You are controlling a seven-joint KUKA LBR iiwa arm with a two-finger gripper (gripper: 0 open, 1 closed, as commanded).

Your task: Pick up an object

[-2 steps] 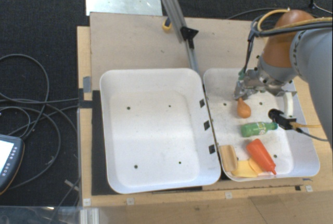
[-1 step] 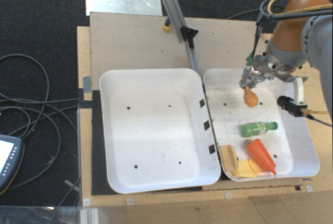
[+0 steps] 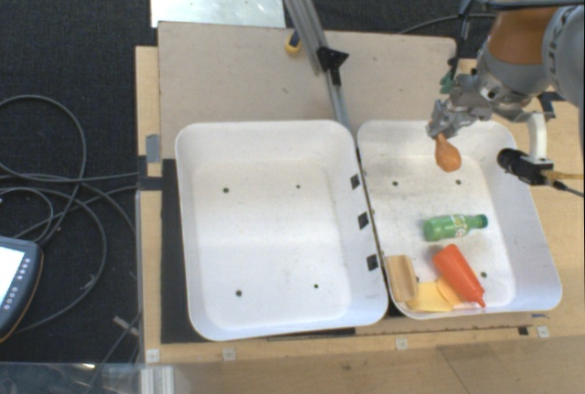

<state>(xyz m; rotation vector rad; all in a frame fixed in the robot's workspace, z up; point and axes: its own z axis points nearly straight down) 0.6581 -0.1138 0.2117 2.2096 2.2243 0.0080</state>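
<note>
An orange-brown object (image 3: 447, 154) (small, rounded, drumstick-like) was seen hanging from the gripper (image 3: 445, 133) in the upper right of the frame, its top pinched between the closed fingers and its body seemingly lifted above the floor of the right bin (image 3: 526, 228). The pick was judged largely done, with only a secure lift left. A green bottle (image 3: 454, 225), an orange bottle (image 3: 458, 274) and yellow pieces (image 3: 425, 293) were left lower down.

Green bottle (image 3: 454, 225), orange carrot (image 3: 459, 274), white bins (image 3: 274, 141)
</note>
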